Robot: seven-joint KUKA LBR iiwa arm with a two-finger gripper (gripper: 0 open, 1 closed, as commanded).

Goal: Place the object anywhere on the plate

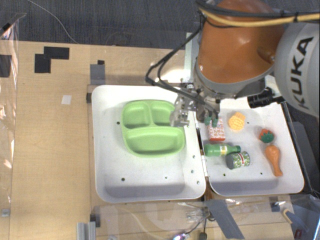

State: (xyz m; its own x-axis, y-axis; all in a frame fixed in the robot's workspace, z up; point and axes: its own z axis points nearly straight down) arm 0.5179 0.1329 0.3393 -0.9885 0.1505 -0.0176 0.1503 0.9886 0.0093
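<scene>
Arm [240,39]: grey with orange band, reaching in from 3 o'clock.
Gripper [192,111]: above the seam between the bins, at the plate's 3 o'clock edge; finger state cannot be determined, the view is cluttered there.
Plate [150,128]: green, three compartments, in the left bin [110,184].
Right bin [290,179]: holds all objects.
Red-and-white carton [216,131]: just beside the gripper, at its 4 o'clock.
Green bottle [221,149]: lying flat.
Green can [238,159]: touching the bottle, apparently.
Yellow corn piece [237,121]: 12 o'clock of the can.
Orange carrot [273,159]: near the 3 o'clock wall.
</scene>
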